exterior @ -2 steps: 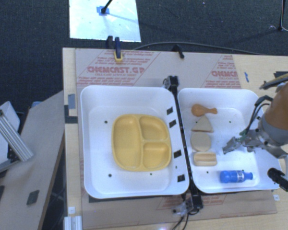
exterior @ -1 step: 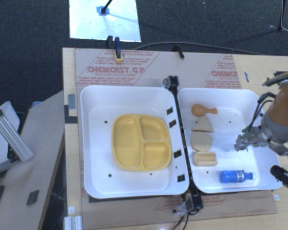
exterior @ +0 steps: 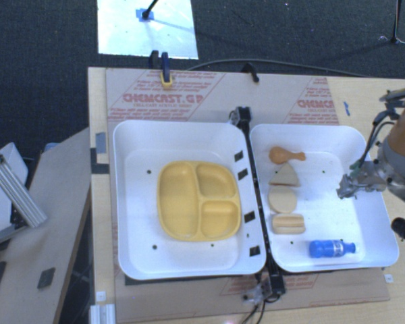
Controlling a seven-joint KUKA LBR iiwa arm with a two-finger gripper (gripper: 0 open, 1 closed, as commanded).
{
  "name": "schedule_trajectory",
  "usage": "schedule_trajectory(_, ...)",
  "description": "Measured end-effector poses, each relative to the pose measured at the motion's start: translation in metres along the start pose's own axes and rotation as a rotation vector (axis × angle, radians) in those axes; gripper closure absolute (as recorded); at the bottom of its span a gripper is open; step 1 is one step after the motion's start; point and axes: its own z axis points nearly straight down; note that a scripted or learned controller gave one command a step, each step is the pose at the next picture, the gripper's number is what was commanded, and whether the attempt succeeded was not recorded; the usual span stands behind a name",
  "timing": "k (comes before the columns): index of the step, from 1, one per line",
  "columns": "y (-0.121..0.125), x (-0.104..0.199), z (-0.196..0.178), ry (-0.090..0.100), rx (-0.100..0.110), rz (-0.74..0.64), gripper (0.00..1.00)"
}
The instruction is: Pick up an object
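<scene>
Bottle apart from fingers, nearer camera.

Claw above right bin

From my feed: dark carpet floor around the bench — a pale reflective sheet lies on it at top. Bench top is light wood, covered by a protective board printed CHEMCAST. Aluminium extrusion at left edge — lighting even, diffuse.

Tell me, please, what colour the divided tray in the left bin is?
Pale yellow, clearest in the camera view: divided tray.
</scene>
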Motion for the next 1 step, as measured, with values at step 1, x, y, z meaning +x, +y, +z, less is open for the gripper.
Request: schedule_trajectory(1,0.0018,-0.0005,-0.0391,0.0,0.002,0.001,1.0)
